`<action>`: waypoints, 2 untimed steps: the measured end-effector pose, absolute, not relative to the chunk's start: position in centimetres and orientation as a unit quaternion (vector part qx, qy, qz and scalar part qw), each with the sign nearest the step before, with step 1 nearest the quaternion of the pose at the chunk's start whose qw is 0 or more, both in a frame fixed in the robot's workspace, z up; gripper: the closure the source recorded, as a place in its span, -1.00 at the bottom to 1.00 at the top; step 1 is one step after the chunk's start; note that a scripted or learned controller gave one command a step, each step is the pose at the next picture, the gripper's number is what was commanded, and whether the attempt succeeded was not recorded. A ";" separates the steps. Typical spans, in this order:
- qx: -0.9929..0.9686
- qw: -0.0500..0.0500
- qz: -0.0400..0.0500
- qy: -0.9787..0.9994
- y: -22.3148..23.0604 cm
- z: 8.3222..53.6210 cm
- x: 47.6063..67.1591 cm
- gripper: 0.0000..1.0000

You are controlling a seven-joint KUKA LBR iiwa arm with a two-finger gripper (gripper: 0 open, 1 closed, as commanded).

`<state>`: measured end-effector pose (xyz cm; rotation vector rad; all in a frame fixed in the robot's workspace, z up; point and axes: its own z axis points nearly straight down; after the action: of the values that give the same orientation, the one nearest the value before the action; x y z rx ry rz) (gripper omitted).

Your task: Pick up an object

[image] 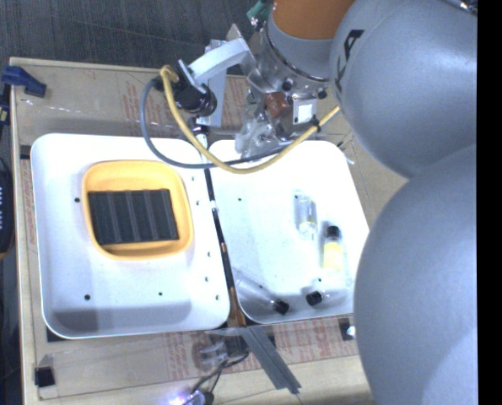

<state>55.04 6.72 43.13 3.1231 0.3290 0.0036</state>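
Where left bin [56,226] sits, rounded yellow tray [137,209] holds ribbed dark insert [134,216]

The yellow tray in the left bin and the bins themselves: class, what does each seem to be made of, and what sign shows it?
Yellow tray: probably moulded plastic, smooth and matte, with rounded corners; its dark ribbed insert may be rubber or plastic. Left bin and right bin: likely glossy white plastic, showing bright glare.
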 end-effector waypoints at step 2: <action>0.995 0.000 0.000 0.104 -2.4 41.2 47.7 1.00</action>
<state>47.71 -2.39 41.19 3.1252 0.3283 -0.0008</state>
